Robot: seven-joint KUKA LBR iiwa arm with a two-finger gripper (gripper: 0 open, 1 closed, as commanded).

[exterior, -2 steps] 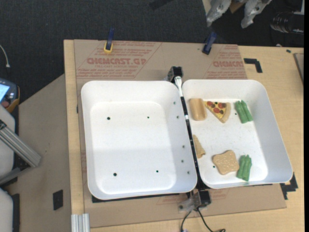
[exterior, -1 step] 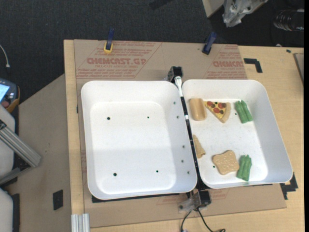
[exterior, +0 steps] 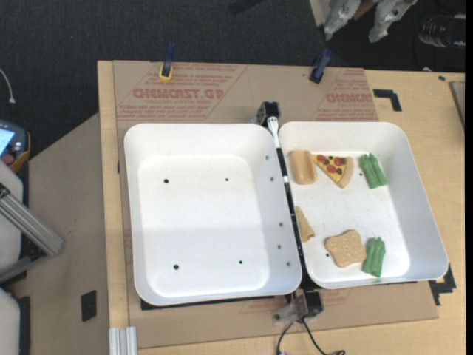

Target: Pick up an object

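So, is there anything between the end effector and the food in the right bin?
Nothing visible. The end effector is above the bench's far edge, and the right bin lies open below with the pizza slice, hot dog and toast uncovered.

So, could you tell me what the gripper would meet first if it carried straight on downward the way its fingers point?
Probably bare bench behind the right bin, since the gripper hangs at the top of the view; depth is unclear.

The hand [exterior: 363,22] hangs way up past the far edge of the right bin [exterior: 414,191], fingers spread apart, nothing between them.
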